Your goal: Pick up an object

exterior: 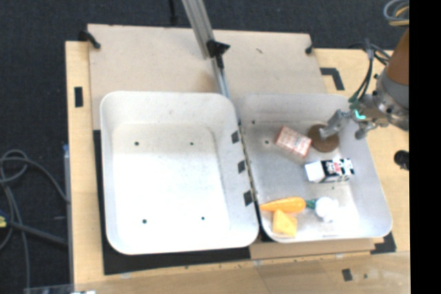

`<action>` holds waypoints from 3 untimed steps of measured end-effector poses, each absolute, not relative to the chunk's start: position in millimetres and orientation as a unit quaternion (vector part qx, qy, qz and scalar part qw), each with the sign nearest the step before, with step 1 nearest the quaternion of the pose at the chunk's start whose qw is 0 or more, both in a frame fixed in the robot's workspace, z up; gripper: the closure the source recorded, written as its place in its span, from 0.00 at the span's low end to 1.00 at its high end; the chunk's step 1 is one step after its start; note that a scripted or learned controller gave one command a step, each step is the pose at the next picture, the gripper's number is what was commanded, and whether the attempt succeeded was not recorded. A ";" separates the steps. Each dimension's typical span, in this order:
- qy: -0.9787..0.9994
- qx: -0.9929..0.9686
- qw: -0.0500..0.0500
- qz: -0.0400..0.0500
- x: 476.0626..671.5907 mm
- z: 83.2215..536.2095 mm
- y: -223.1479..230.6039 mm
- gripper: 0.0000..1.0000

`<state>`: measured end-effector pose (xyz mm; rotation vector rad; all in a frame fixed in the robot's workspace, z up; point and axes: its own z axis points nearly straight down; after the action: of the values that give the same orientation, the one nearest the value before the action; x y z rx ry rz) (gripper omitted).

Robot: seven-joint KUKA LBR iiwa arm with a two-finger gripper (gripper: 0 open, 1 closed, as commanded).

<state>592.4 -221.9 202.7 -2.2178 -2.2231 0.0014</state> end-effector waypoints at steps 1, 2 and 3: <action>-0.709 -0.706 -0.001 0.000 593.1 204.7 -222.4 0.00; -0.709 -0.705 0.001 0.002 595.6 150.7 -214.0 0.00; -0.707 -0.707 -0.003 -0.001 598.0 105.3 -215.8 0.00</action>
<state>598.0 -215.8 105.3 -2.2267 -2.2250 -0.0043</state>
